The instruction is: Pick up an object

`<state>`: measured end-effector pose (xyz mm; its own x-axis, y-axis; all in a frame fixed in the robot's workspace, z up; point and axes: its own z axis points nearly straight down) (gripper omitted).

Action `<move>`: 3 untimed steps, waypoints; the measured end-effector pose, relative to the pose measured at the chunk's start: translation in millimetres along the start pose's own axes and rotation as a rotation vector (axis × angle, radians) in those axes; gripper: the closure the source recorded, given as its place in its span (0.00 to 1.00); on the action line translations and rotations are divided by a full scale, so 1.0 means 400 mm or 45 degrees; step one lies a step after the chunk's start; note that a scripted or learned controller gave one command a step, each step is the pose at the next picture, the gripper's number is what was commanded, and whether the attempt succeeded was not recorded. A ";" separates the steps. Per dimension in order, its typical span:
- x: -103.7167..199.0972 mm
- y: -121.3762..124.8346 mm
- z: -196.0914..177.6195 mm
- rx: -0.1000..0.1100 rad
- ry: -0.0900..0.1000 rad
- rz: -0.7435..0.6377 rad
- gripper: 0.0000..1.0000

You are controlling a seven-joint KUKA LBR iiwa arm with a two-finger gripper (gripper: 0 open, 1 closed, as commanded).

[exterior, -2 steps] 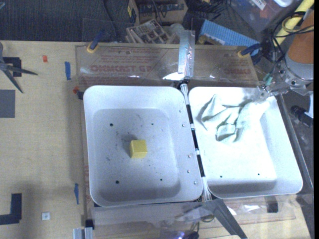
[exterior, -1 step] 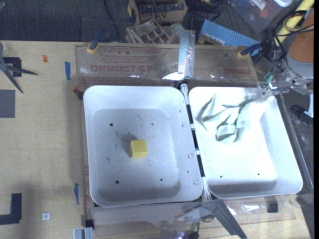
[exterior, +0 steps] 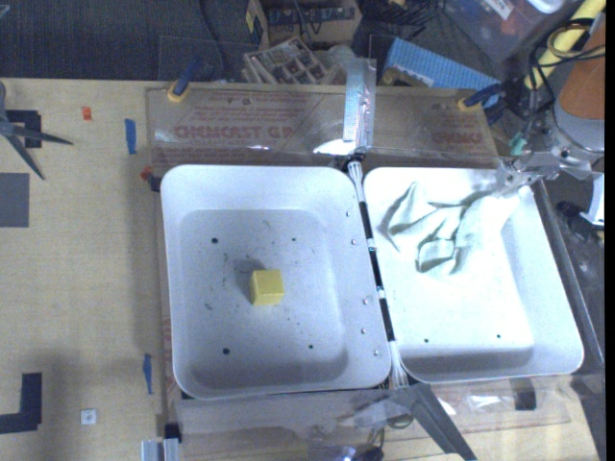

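We note one small yellow block (exterior: 267,286) sitting alone near the middle of the left bin (exterior: 192,200), well apart from its walls. It looks like a light, stiff cube with flat matte faces; we judge opposite side faces the best hold. The smooth white right bin (exterior: 548,344) shows pale reflections. The gripper (exterior: 514,171) hangs over that bin's far right corner; its state we cannot tell.

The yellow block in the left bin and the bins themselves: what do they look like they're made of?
The yellow block looks like foam or soft plastic: matte, flat colour, slightly rounded edges, though painted wood can't be ruled out. The left bin and right bin look like moulded white plastic: smooth, rounded corners, a soft sheen with shadows on the floor.
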<state>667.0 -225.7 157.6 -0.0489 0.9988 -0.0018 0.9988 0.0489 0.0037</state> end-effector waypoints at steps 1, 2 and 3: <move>0.003 0.002 -0.092 0.001 -0.001 0.324 1.00; 0.199 0.012 0.161 -0.001 0.000 0.150 1.00; 0.123 0.008 0.017 0.002 0.000 0.310 1.00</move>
<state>667.6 -176.6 150.8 0.1934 0.9811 -0.0009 0.9811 -0.1934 0.0022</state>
